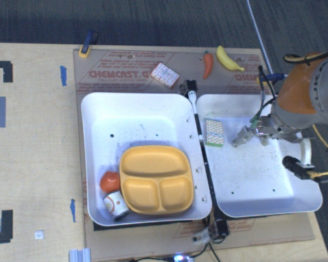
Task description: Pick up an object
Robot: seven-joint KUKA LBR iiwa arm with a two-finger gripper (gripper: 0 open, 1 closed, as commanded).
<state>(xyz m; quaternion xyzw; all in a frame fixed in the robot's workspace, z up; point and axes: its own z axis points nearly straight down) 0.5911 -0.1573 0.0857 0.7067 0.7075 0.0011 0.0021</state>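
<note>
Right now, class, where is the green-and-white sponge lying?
The sponge lies in the right bin, near its upper-left corner beside the divider between the bins, with the pincer just to its right.

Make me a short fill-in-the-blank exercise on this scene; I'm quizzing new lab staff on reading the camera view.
1. The yellow divided tray lies in the ____ bin.
2. The green-and-white sponge lies in the ____ bin.
3. The banana lies beside a red ____ on the board behind the bins.
4. The gripper hovers over the ____ bin.

Missing words: left; right; chili pepper; right
</note>
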